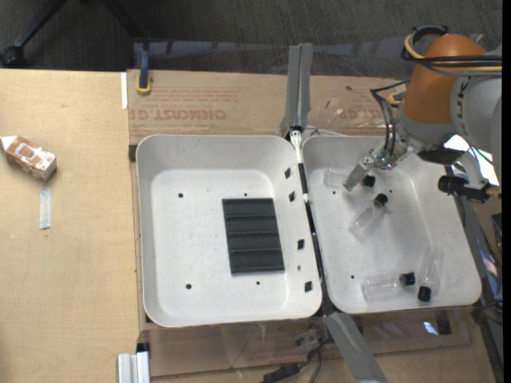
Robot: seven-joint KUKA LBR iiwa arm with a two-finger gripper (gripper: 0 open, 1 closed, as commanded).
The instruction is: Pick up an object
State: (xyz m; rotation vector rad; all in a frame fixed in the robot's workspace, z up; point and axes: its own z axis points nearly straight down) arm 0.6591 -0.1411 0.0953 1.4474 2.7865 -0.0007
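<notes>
Gripper [375,163] is hanging over right bin [447,298]; can't tell jaw state. Nearest clear vial [369,214] is lying just below/in front of it, long axis diagonal, black cap toward gripper.

Both white bins [160,238] look smooth matt plastic; the vials [387,284] are clear plastic; my counter [64,294] is pale wood.

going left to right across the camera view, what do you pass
small carton on the wooden bench → left bin holding the black ridged block → divider between the bins → right bin with clear black-capped vials, the tool above it
</notes>
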